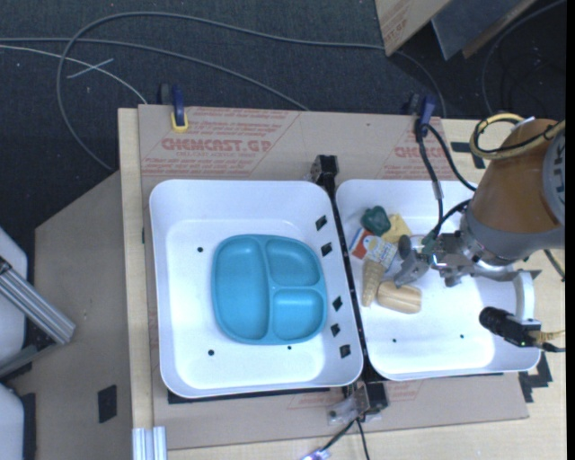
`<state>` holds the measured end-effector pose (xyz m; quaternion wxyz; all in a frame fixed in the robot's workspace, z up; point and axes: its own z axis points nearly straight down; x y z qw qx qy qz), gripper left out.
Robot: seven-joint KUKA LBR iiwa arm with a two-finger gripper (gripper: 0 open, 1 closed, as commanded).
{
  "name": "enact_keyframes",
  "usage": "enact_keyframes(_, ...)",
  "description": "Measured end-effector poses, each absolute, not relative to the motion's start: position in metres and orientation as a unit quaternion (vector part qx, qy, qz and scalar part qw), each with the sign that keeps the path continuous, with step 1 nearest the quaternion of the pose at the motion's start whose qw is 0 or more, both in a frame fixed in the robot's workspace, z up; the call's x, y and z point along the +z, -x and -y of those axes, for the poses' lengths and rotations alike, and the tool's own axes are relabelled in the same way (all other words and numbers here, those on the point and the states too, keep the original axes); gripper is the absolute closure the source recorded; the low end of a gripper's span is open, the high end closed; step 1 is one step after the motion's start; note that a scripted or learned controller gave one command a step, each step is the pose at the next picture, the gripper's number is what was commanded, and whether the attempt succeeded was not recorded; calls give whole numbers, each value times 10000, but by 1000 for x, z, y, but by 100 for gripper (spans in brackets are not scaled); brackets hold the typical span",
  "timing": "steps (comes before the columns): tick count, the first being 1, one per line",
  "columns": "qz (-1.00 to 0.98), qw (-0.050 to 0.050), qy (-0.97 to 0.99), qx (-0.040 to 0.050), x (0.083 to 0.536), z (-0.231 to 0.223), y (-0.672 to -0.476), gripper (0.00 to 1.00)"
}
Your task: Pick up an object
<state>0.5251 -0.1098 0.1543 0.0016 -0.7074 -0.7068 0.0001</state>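
This was a robotics lab or test cell, not a home or shop. The tabletop (135, 269) was a bare board still covered in protective film printed with a plastics brand name, and clamps (180, 112) held that board at its far edge. Two shallow white bins (171, 225) sat on the tabletop side by side, joined by black clips (323, 168) at their shared wall. Loose cables (90, 63) trailed over the dark carpet (54, 135) beyond the tabletop's far edge, and a cardboard box (404, 22) lay there too. An industrial arm (517, 198) with an orange band hung over the right-hand bin (449, 350), wires (436, 171) running alongside it. Aluminium framing (31, 301) stood left of the tabletop.
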Motion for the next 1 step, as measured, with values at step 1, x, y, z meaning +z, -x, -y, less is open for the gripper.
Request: enact_keyframes(1, 7070, 21, 7072, 3, 108, 107, -516, 0)
